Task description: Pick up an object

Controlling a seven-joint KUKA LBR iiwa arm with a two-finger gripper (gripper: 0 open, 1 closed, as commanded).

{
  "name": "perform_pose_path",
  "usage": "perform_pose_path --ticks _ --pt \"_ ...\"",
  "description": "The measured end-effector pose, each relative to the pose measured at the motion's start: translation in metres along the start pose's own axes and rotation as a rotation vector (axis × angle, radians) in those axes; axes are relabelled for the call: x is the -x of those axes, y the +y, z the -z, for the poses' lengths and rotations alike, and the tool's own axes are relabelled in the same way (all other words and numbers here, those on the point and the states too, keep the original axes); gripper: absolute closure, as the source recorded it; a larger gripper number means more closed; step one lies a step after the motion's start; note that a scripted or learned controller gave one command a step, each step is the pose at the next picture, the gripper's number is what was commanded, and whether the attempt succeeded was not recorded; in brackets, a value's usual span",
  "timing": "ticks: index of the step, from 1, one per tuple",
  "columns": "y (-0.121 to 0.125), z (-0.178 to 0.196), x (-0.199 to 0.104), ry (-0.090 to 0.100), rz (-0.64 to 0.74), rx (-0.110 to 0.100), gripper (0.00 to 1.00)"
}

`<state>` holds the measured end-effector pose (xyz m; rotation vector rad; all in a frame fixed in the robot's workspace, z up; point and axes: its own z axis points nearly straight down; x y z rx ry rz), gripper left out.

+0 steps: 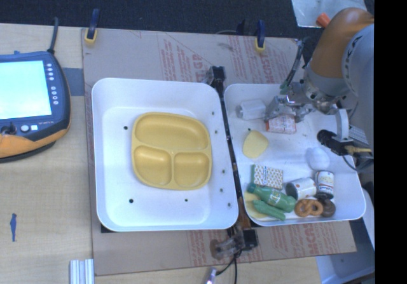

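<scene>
Wooden counter with two white bins: fingers (pixel 284 106) low in the right bin (pixel 357 209), spread or pinching unclear, red-and-white packet (pixel 281 125) just below them, so drop straight, centre it, avoid the grey piece (pixel 251 110) beside.

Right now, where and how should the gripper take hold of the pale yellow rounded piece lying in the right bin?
Probably from straight above, fingers closing across the narrower width of the pale yellow rounded piece. It lies flat and alone on the right white bin floor, with bare floor on all sides, so its edges look reachable. The gripper sits just behind it.
</scene>
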<state>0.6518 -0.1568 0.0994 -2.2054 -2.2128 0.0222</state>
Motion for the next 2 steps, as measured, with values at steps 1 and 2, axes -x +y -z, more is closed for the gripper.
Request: perform_pose_path --ticks 1,2 --pt "-0.094 0.135 -0.049 -0.002 0.001 0.021 1.0" --pt "-0.099 0.125 -0.116 -0.003 0.003 0.018 1.0"
